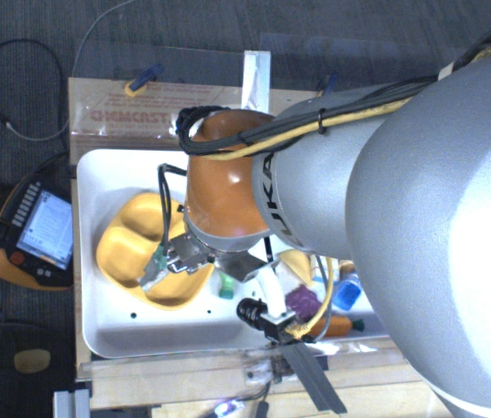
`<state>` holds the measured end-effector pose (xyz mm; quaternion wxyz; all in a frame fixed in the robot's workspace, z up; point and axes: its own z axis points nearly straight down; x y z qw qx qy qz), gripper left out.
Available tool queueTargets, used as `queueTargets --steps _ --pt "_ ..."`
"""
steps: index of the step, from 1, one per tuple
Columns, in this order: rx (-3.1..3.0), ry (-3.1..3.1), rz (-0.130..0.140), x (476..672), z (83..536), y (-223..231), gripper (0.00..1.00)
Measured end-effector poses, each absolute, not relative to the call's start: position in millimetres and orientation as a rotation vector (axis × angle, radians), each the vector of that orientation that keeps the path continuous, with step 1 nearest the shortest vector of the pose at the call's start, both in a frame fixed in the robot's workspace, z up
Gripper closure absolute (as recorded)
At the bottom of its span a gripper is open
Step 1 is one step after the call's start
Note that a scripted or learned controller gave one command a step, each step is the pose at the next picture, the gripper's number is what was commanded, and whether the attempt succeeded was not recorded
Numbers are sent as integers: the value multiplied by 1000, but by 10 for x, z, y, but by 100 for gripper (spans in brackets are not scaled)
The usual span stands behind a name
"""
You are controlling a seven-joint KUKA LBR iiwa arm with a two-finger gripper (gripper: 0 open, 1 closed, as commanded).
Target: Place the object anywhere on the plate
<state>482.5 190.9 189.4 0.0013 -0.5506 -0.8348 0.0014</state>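
A yellow plate (125, 249) with rounded lobes lies in the left half of the left white bin (97, 320). My gripper (160, 265) hangs low over the plate's right part, below the orange wrist band. It is shut on a small green object (158, 257), of which just a sliver shows between the metal fingers (151, 273). The arm hides the plate's right edge.
A small green block (225, 287) lies on the bin floor right of the plate. The right bin holds a purple piece (302, 301), a blue piece (347, 294), an orange piece (338, 326) and a yellow thing (298, 264). The big grey arm covers most of the right side.
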Motion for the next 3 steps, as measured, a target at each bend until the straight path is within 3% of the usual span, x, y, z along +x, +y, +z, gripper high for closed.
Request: queueTargets --steps 1,2,3 --pt "-1728 -2618 7 4829 1974 1907 100" --pt "-1856 -2537 5 5646 2164 1294 100" --pt "-1890 -2506 8 5594 1357 2167 100"
